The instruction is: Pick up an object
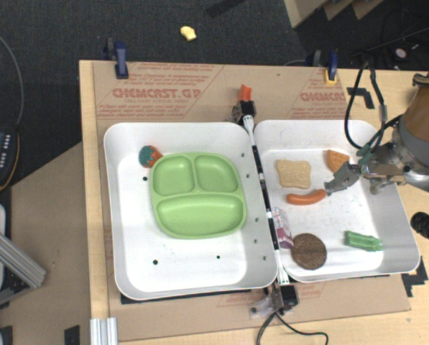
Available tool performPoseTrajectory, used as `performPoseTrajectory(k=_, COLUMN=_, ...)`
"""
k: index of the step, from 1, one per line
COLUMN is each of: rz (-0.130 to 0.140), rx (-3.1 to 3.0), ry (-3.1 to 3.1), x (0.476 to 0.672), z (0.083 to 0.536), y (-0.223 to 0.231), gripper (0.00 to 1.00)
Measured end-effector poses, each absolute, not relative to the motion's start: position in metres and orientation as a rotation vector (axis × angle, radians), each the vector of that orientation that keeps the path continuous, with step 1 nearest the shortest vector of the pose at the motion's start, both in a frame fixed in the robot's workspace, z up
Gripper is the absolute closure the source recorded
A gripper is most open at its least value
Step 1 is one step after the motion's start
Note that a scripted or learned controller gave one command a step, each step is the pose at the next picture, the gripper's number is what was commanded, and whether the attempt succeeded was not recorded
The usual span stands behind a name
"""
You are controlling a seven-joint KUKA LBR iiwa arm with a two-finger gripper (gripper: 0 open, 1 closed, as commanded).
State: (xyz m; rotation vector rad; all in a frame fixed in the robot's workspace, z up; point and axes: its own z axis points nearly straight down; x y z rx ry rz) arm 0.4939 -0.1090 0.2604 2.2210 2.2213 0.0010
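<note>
The claw [341, 182] is hovering over the right bin [394, 214], partly covering the orange piece [335, 159]; its finger state is unclear.

Robotics lab: clamped bench [200, 85], cables [358, 113].

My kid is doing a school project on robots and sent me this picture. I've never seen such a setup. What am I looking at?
A single camera looks down at a slant on a workbench. Two shallow white bins sit side by side. The left bin holds a green divided plate and a small red and green ball. The right bin holds toy food: a slice of bread, a sausage, a brown round patty, a green piece and an orange piece. From the right, a grey robot arm reaches in; its end effector hangs over the right bin, near the sausage. Nothing is held.
</note>
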Motion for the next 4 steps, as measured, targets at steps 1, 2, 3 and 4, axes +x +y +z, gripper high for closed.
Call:
performPoseTrajectory(k=1, rz=-0.006, rx=2.227, ry=2.222, x=0.531, z=0.166, y=-0.142, gripper=0.0)
performPoseTrajectory(k=2, rz=-0.005, rx=2.226, ry=2.229, x=0.512, z=0.105, y=-0.109, gripper=0.0)
performPoseTrajectory(k=3, rz=0.003, rx=2.215, ry=2.222, x=0.567, z=0.083, y=-0.099, gripper=0.0)
performPoseTrajectory(k=4, rz=0.002, rx=2.218, ry=2.22, x=0.59, z=0.085, y=-0.104, gripper=0.0)
